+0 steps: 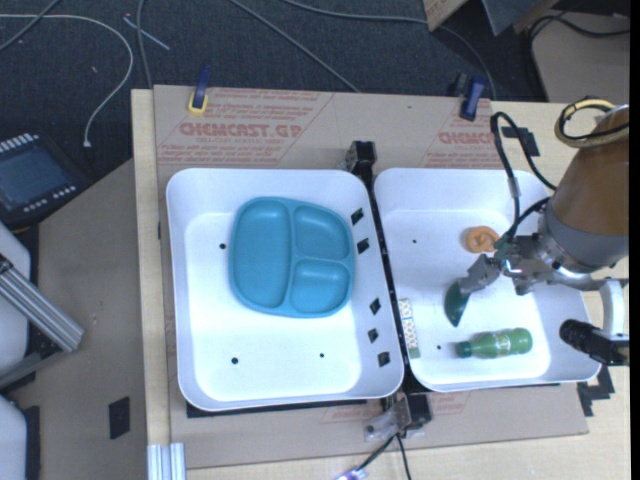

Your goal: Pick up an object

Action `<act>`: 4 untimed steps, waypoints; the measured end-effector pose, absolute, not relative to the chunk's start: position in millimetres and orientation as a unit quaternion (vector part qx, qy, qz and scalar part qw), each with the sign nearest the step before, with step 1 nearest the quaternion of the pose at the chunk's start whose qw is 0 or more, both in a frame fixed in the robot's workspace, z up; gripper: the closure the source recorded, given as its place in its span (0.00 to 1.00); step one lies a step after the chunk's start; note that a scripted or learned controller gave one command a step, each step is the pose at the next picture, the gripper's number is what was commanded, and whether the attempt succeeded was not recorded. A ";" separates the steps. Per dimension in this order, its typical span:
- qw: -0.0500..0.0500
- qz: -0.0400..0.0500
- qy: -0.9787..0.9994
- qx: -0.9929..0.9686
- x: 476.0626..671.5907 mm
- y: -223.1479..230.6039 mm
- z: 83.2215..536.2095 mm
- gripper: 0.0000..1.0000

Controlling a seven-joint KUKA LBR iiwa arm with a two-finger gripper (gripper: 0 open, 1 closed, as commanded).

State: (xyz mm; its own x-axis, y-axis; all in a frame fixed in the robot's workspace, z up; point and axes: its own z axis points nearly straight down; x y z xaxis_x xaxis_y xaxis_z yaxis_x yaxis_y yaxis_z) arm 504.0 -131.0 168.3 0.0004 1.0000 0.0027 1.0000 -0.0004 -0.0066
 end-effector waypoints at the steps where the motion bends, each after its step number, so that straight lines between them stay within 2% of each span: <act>1: 0.004 0.002 -0.707 -0.708 503.9 -136.4 106.6 0.00; 2: 0.003 0.001 -0.707 -0.707 503.3 -135.6 83.4 0.00; 3: 0.001 -0.001 -0.707 -0.707 504.4 -135.8 95.6 1.00; 4: -0.002 -0.002 -0.708 -0.707 498.9 -128.1 149.4 1.00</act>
State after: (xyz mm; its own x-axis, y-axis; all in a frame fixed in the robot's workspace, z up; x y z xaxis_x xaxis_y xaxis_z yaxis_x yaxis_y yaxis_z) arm 498.9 -128.1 149.4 -0.0013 1.0000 -0.0006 1.0000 0.0013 0.0051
